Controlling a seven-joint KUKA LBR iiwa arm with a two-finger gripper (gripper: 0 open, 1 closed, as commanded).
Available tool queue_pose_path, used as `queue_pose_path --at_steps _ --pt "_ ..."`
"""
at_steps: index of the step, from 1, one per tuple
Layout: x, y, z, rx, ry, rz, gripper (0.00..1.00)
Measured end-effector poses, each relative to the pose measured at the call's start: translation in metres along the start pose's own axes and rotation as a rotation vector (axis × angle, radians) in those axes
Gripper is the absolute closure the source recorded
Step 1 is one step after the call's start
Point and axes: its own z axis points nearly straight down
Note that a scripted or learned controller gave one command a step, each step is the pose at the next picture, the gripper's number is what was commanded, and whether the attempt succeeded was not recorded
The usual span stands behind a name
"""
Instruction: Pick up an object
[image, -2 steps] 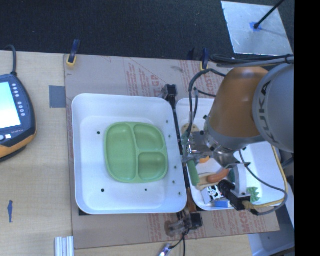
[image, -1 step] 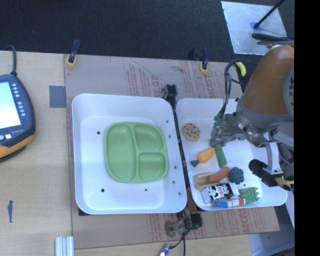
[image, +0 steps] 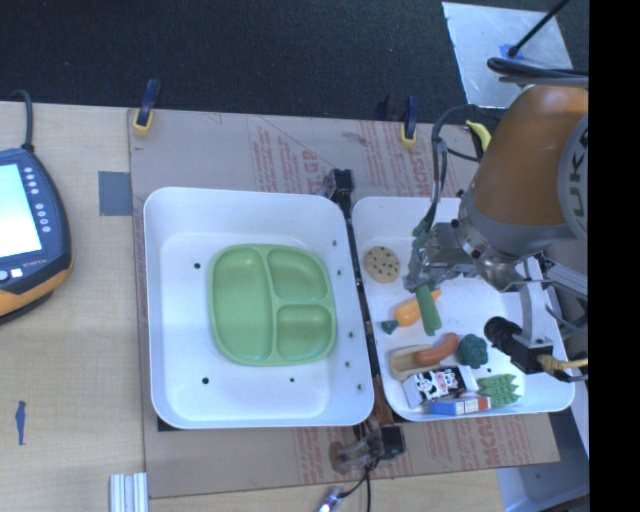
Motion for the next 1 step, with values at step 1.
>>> queue_pose_path --at_steps 1 --pt "0.052 0.0453 -0.0236 0.002 0.0 -0.001 1.0"
